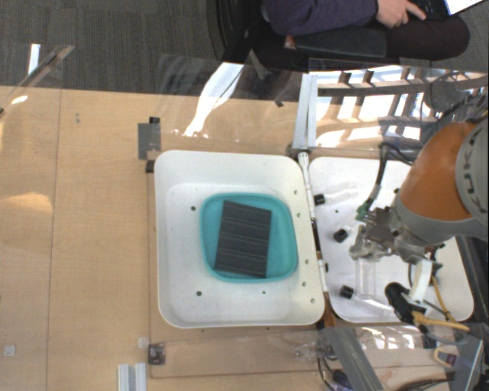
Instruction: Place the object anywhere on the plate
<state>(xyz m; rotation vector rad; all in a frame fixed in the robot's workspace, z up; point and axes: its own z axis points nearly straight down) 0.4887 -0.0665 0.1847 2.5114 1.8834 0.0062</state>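
A dark grey ribbed rectangular block lies flat on the teal plate, roughly in its middle. The plate sits in the left white bin. My gripper hangs over the right bin, near its front left part and well to the right of the plate. It is apart from the block, and I see nothing in it.
The grey arm with its orange band covers much of the right bin. Small black pieces lie on that bin's floor, left of the gripper. A raised rim divides the two bins. A seated person is behind the bench.
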